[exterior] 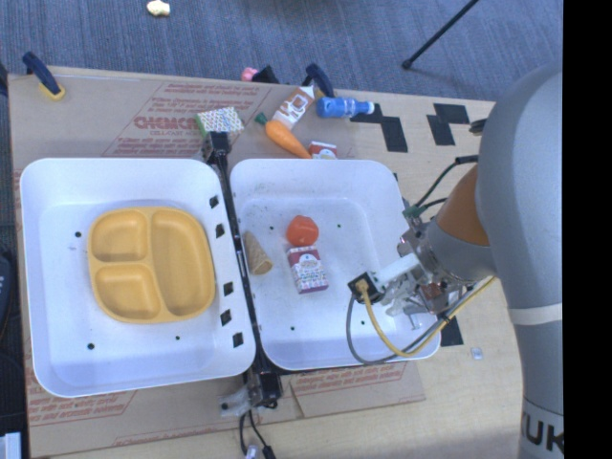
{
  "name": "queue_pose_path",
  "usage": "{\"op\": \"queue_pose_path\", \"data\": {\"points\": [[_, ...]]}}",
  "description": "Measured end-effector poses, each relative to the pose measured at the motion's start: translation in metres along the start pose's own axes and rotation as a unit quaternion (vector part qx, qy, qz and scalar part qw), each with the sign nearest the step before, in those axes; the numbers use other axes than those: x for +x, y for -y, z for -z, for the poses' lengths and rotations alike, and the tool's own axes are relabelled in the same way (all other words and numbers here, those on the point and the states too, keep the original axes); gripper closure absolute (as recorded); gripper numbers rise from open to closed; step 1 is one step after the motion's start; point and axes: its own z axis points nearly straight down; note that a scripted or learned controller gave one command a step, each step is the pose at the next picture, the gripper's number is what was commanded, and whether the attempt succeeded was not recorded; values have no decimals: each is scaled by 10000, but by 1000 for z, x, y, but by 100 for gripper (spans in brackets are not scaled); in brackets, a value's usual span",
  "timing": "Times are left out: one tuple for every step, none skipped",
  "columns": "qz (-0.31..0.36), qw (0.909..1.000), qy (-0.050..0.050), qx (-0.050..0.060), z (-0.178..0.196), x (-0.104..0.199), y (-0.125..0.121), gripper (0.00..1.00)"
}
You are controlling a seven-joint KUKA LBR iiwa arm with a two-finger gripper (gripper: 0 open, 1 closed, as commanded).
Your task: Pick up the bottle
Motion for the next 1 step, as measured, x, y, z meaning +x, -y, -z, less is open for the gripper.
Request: {"op": "queue_pose_path", "data": {"points": [[-119, 9999, -7, -3, 84, 0, 34, 100]]}}
